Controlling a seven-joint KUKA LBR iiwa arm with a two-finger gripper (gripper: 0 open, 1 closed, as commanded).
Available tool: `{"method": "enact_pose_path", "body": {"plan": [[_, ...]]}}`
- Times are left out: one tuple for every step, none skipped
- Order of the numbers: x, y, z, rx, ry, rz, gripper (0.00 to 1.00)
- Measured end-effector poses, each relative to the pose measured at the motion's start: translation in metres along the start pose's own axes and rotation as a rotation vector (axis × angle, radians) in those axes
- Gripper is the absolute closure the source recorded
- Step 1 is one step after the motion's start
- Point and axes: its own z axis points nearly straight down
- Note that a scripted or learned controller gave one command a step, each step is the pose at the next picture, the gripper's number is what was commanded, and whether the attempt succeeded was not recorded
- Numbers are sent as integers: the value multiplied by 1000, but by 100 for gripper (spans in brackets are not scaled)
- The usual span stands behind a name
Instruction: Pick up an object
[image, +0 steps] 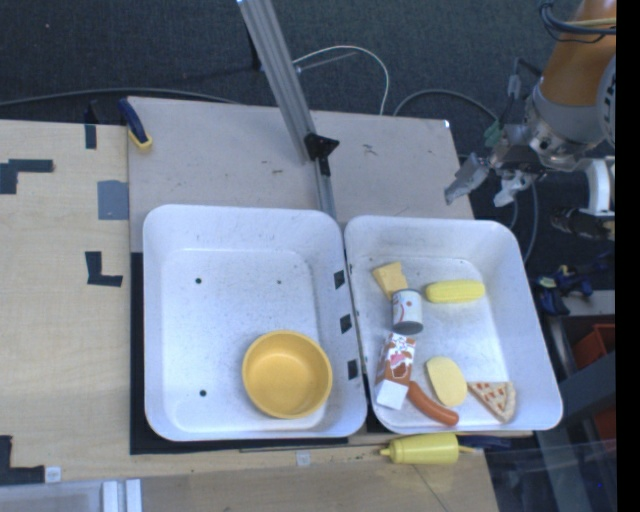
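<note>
Jaws spread apart and holding nothing: that is how my gripper stands, its two grey fingers splayed with bare bench visible between them. I hang above the bench just past the far rim of the right bin, outside it rather than over its contents, with my orange-banded wrist up toward the top right corner. So by my reckoning the pick has not begun in any real sense; no object is between my fingers and none is lifted. Everything I might take lies below me in the right bin: a yellow cheese wedge near the divider, a small can just beside it, a yellow corn cob lying across the middle, a carton lying flat, a sausage touching its near end, a pale yellow oval piece and a pizza slice in the near corner. The left bin carries a yellow bowl well apart from me. A mustard bottle rests on the bench outside the right bin's near rim. What is left is all of it: choose, descend, close, lift.
</note>
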Motion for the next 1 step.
{"method": "enact_pose_path", "body": {"plan": [[0, 0, 0, 0, 0, 0, 0]]}}
